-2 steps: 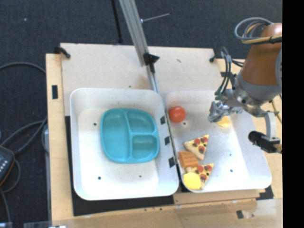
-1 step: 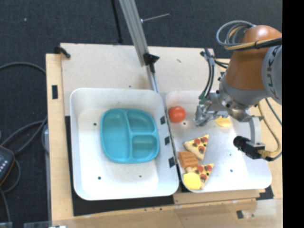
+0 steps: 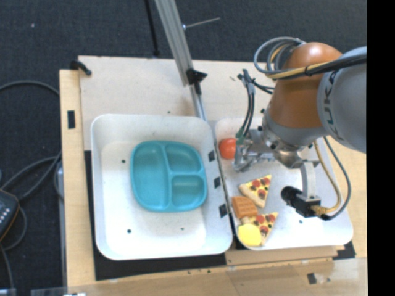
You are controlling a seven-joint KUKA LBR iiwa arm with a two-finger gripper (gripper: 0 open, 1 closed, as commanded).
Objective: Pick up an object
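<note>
In the right bin [image 3: 321,230] lie toy foods: a red tomato [image 3: 227,147] at the far left corner, a pizza slice [image 3: 258,189] in the middle, a tan waffle piece [image 3: 244,206], a second pizza slice [image 3: 266,221] and a yellow piece [image 3: 249,234] near the front left. My gripper [image 3: 248,155] hangs low over the bin's far left part, just right of the tomato and above the first pizza slice. The wrist hides most of it.
The left bin [image 3: 111,227] holds a teal divided plate [image 3: 168,176]. A slanted metal pole [image 3: 176,39] rises behind the bins. A black cable plug [image 3: 301,201] and hoses hang from the wrist over the right bin.
</note>
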